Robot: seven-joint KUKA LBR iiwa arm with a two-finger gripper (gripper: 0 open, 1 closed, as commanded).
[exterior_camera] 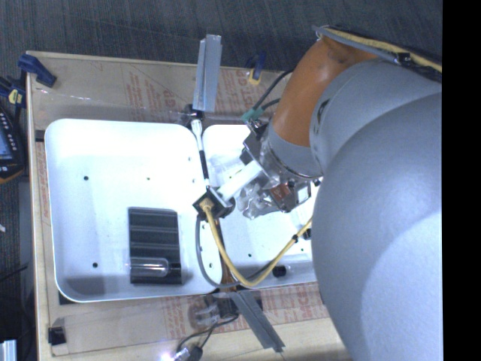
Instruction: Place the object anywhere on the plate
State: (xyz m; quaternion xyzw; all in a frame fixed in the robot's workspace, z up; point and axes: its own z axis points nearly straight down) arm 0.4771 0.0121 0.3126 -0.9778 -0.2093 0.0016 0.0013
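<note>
Camera view: the grey arm point(383, 201) covers most of the right bin point(225, 145). The gripper point(259, 198) hangs over that bin, its state impossible to tell. The dark ribbed rectangular plate point(154, 243) lies near the left bin's point(75, 149) front edge; a clear, rounded object point(149, 265), hard to make out, rests on its front end. The surface point(113, 77) is pale wood.

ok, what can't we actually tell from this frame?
- Right bin: most of its floor is hidden under the arm in the camera view, so its contents are unknown.
- Gripper: washed out against the white bin; whether it holds anything cannot be told.
- Left bin: a dark ridged tray carries a clear item, too faint to identify.
- Glare bleaches the bin floors.
</note>
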